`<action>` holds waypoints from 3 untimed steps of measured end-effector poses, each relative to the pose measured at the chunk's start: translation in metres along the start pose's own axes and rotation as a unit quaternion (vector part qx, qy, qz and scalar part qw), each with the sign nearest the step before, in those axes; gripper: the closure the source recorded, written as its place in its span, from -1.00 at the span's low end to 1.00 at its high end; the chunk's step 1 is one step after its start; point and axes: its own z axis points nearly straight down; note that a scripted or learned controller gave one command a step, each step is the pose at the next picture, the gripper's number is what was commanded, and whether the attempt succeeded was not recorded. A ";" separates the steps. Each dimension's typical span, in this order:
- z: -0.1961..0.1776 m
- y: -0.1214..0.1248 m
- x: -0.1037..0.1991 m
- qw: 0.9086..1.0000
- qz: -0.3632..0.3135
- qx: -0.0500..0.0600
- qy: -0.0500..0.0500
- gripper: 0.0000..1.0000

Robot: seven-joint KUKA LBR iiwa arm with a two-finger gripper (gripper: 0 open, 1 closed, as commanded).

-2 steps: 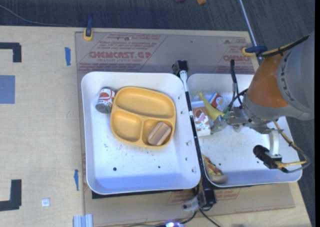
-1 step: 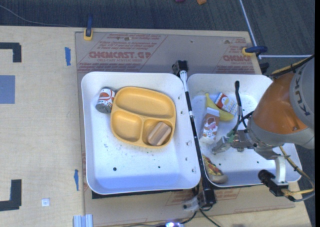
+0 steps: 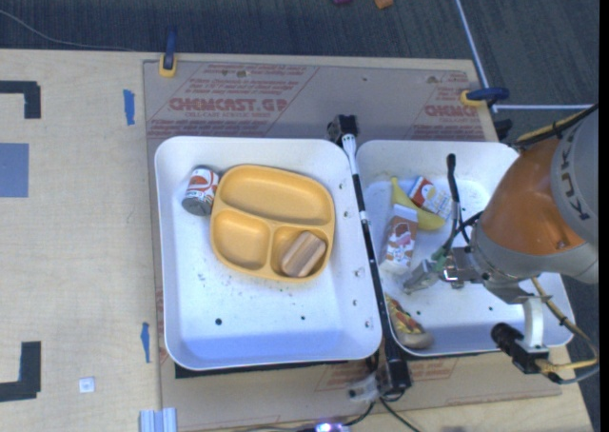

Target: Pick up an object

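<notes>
Nearest, right bin [image 3: 476,335] — tool [image 3: 423,276] hovers beside a packet [image 3: 400,240]; grip state unclear.

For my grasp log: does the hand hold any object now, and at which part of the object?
It cannot be told. The hand sits low in the right bin, beside a packet, but no object is visible within its grasp.

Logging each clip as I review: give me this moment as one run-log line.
arm: over right bin | gripper: low beside packets, nothing seen held | left bin: yellow tray, can | pick: not done
</notes>
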 end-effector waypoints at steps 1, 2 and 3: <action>0.000 0.000 -0.002 1.000 -0.001 0.000 0.002 -1.00; 0.000 0.000 -0.001 1.000 -0.001 0.000 0.002 -1.00; 0.000 0.000 -0.001 1.000 -0.001 0.000 0.001 -1.00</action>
